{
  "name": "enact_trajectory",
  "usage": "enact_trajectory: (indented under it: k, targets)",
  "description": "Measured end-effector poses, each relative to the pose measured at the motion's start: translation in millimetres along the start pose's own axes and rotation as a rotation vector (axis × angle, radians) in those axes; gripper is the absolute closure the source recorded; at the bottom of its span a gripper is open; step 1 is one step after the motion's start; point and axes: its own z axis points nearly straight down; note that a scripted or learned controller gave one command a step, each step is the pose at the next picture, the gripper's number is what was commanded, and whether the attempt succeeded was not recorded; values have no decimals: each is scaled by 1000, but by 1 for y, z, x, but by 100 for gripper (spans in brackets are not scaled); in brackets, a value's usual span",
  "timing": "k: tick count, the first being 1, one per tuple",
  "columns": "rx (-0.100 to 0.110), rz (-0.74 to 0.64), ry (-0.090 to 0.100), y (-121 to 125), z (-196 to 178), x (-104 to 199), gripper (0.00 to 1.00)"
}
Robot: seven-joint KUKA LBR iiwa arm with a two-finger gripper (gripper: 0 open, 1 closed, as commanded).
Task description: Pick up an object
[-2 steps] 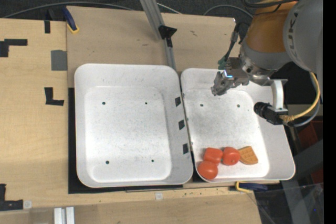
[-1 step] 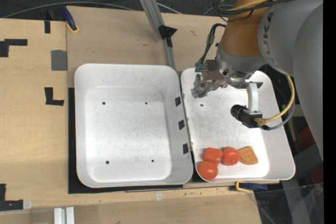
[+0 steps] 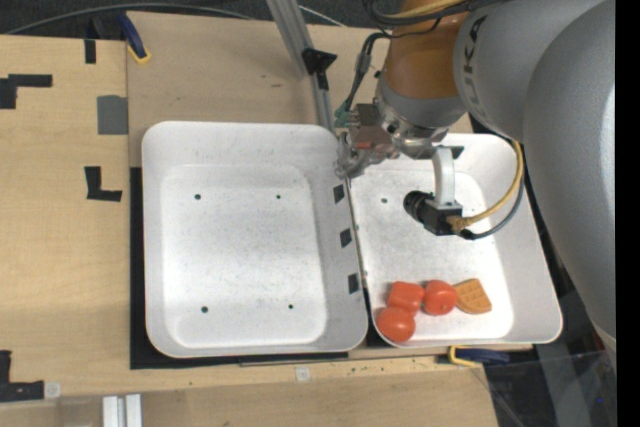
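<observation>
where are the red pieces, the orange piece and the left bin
red pieces [image 3: 405,296]: camera view, middle of the upper left one
orange piece [image 3: 473,297]: camera view, its middle
left bin [image 3: 240,245]: camera view, bare floor

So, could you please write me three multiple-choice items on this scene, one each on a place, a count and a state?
1. Where are the red pieces? A. view's left bin B. view's right bin C. on the bench
2. How many red pieces? A. one B. three C. five
3. How do they lie? A. touching, clustered B. scattered apart C. stacked
Answers: 1 B, they sit at that bin's near end; 2 B, three show beside a tan piece; 3 A, they touch, away from the claw.
</observation>
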Motion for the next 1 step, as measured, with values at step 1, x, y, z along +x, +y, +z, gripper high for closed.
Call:
enact_trajectory:
  k: [1]
  targets:
    - [0, -1, 0, 1, -8, 55, 100]
